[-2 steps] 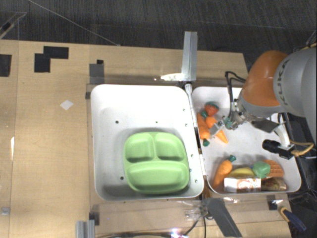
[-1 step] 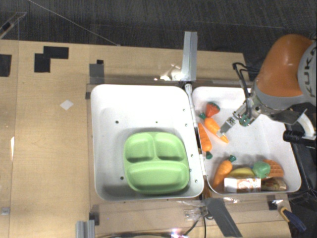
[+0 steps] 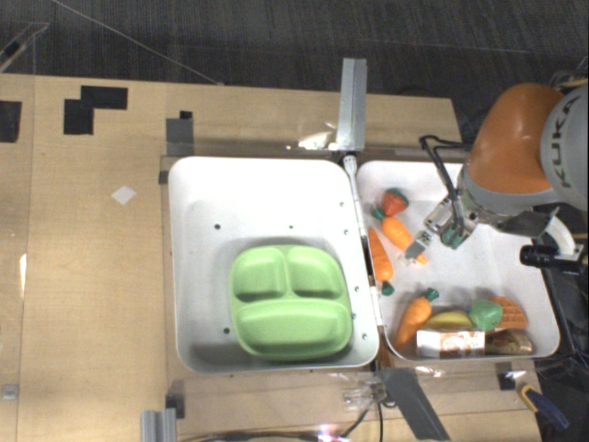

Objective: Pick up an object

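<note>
Green tray (image 3: 291,304) beside toy-filled bin (image 3: 552,334)

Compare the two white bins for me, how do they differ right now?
The left bin holds one thing, a green divided tray; the right bin holds several small toy foods, among them carrots and a banana. The tray lies toward the near edge of the left bin; the right bin's items spread along its left side and near edge. The arm's tool hangs over the right bin, not the left. Both are shallow and white, side by side.
</note>
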